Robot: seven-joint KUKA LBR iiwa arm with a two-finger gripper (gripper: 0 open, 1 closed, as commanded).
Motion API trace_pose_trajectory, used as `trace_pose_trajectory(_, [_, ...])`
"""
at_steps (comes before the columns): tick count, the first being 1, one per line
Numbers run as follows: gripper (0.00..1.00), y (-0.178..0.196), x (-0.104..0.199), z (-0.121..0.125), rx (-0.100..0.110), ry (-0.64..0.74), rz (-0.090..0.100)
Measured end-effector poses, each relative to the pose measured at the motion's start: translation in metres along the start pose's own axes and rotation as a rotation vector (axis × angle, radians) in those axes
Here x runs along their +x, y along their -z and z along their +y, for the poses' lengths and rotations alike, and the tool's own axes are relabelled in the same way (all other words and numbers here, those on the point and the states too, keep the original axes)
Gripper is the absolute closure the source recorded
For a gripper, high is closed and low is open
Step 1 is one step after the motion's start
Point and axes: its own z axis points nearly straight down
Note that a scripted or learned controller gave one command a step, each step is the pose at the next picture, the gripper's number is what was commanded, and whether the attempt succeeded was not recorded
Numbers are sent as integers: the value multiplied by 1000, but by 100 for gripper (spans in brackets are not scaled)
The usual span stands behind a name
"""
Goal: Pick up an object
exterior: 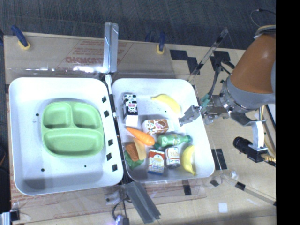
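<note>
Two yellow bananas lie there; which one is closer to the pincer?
The upper yellow banana, by the right bin's far edge; the other lies in the near corner.

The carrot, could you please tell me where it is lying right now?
The carrot lies in the right bin, left of centre, just below the small carton and left of the green bottle.

Wooden bench (187,64) — two white bins on it: left (23,139), right (201,146).
</note>
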Motion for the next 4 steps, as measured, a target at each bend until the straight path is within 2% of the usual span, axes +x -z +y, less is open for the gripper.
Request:
trace_pose_trajectory(1, [0,-95,18,-16,1,50,0])
trace_pose_trajectory(2, [0,-188,-22,8,-1,-32,0])
trace_pose_trajectory(3, [100,-179,-23,8,0,-28,-2])
trace_pose_trajectory(4, [100,-28,48,23,-3,-120,1])
